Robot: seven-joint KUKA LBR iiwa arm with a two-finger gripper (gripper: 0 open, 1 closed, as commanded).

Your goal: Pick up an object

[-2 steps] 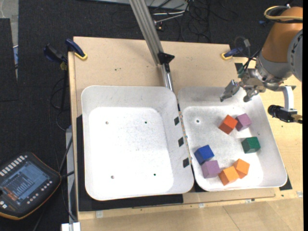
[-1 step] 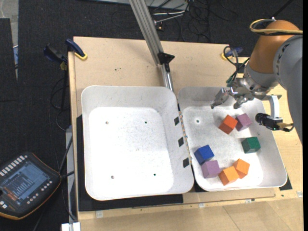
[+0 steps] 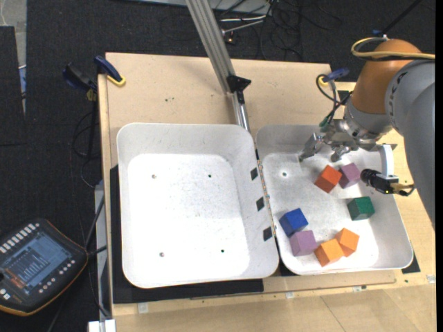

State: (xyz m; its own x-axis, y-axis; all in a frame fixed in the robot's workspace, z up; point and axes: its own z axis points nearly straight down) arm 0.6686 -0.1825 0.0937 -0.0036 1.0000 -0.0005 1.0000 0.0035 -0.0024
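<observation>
Several small cubes lie in the right bin [image 3: 277, 159]: a red-orange cube [image 3: 328, 178], a purple cube [image 3: 349, 174] touching it, a green cube [image 3: 360, 207], a blue cube [image 3: 294, 220], a second purple cube [image 3: 302, 242] and two orange cubes [image 3: 329, 252] [image 3: 348, 241]. My gripper [image 3: 320, 155] hangs over the far part of the right bin, just beyond the red-orange cube. Its fingers are spread open and nothing sits between them.
The left bin [image 3: 131, 185] stands beside the right one, with black clips along the shared rim. A slanted metal pole [image 3: 214, 43] runs down to the bins' far junction. Clamps sit at the bench's far corners. A teach pendant [image 3: 34, 265] lies at lower left.
</observation>
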